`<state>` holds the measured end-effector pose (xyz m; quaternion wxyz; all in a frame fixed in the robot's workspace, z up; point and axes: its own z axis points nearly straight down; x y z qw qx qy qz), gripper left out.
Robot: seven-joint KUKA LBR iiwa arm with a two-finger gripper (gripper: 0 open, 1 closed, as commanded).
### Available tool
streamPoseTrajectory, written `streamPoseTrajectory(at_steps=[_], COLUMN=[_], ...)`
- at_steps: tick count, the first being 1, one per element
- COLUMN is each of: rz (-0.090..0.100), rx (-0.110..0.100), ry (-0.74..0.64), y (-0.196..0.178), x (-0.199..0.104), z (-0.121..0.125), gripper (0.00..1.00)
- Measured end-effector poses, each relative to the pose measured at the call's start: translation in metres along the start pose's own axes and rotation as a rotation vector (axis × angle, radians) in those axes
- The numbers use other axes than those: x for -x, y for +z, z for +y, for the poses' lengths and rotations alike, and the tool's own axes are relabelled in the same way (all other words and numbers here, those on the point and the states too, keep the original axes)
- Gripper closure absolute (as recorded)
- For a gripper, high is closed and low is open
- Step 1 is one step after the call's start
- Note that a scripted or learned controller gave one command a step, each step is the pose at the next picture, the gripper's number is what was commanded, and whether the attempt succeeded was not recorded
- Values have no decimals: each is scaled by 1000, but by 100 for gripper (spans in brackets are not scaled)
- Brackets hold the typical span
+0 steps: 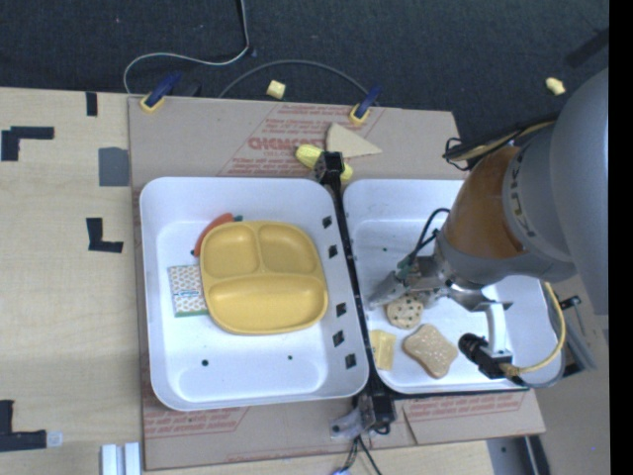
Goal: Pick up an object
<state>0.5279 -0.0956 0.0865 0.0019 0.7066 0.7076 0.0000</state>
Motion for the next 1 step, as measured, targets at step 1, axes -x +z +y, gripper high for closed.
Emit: streamPoseTrajectory(at_steps=[1], rz=[-2], rx=[3], ry=[1], y=[-10], x=[1], z=[0], gripper=[100])
